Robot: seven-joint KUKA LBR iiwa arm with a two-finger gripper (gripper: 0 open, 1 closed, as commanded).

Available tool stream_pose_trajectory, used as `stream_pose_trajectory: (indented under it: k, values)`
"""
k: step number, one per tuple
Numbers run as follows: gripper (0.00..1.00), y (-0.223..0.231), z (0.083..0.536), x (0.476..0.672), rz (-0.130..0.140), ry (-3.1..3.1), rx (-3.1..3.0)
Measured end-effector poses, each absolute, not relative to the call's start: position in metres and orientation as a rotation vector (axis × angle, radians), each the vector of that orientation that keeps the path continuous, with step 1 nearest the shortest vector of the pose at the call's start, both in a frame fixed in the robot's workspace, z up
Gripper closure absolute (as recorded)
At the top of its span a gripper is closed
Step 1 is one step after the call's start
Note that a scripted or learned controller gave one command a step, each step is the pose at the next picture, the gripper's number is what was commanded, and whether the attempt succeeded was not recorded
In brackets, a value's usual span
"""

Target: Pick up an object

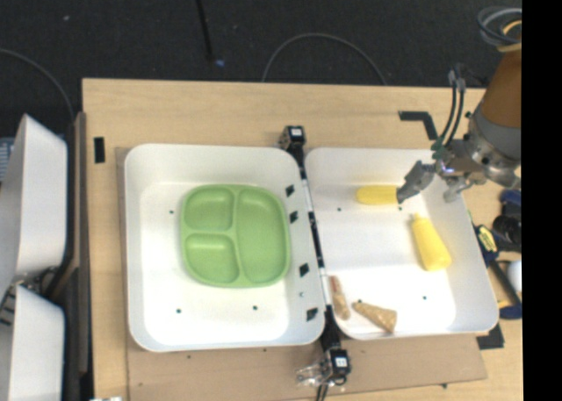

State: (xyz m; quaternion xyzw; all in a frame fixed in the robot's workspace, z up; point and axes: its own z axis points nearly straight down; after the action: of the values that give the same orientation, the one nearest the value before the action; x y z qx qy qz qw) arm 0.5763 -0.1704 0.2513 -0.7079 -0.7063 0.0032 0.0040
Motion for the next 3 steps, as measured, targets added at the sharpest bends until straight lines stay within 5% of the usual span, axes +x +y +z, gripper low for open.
stream_pose_trajectory:
  k: [1, 3]
  values:
    - [0.0, -0.17, 0.258, 0.579, -0.002, -2.223, -2.222]
    - [0.0, -0.175, 0.166, 0.584, 0.005, -2.218, -2.223]
